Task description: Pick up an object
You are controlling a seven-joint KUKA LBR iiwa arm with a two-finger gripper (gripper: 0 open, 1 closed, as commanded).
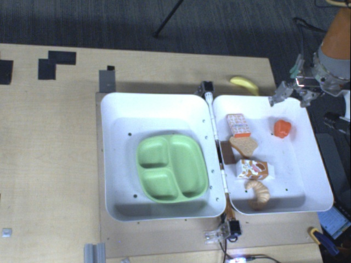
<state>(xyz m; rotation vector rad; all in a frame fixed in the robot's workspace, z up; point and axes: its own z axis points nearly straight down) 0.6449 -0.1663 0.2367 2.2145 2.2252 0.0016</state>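
- Two bins sit side by side on the worktop (49,163).
- Left bin (118,119): a sectioned tray (171,167) lies at its centre.
- Right bin (312,174): carton (238,125) at the back, bread slice (244,145) before it, then packet (253,170), then croissant (259,191) nearest the front.
- A round item (282,129) lies right of the carton.
- A banana (244,84) lies on the worktop behind the right bin.

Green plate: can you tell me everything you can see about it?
The green plate is pale green and looks like smooth plastic, a rounded square with three sunken sections: two smaller ones on one side, one long one on the other. It lies flat, slightly turned, on the floor of the left bin. Nothing rests in it, and it touches only the bin.
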